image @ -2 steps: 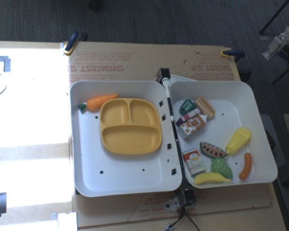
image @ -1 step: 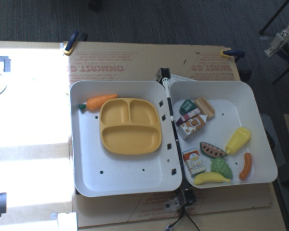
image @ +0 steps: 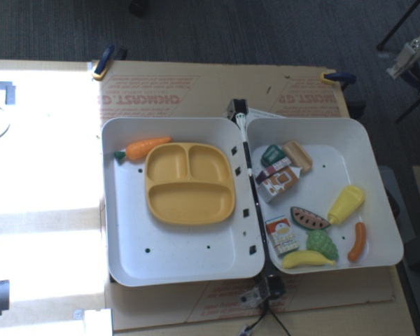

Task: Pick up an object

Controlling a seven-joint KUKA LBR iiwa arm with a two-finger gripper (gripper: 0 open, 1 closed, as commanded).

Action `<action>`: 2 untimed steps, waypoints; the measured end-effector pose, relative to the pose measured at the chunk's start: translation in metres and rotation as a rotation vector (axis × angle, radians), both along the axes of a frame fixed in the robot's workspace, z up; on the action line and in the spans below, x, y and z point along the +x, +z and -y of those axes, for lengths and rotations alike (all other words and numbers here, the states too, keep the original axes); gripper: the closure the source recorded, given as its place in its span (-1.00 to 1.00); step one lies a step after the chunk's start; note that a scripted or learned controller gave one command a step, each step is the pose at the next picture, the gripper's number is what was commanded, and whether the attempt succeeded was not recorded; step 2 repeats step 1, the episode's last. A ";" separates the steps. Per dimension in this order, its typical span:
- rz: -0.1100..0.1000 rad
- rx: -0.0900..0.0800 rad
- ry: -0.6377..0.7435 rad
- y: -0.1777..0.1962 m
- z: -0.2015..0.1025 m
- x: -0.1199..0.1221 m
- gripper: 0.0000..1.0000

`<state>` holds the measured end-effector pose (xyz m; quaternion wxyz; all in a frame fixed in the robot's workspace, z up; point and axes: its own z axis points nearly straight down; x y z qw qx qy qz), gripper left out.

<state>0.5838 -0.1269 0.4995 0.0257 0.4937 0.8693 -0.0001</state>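
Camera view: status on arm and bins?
Grey arm tip at far upper right, off the bench. Toy food untouched in right white bin. Orange carrot beside yellow divided plate in left white bin.

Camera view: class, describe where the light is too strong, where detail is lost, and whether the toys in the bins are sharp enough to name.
In the camera view, the bench's left side is washed out to near white by glare, losing surface detail. The two bins are evenly lit with faint shadows. The carrot, yellow plate and banana are slightly soft but recognisable.
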 end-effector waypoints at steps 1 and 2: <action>0.003 -0.002 0.003 0.009 0.000 0.001 1.00; 0.003 -0.002 0.003 0.009 0.000 0.001 1.00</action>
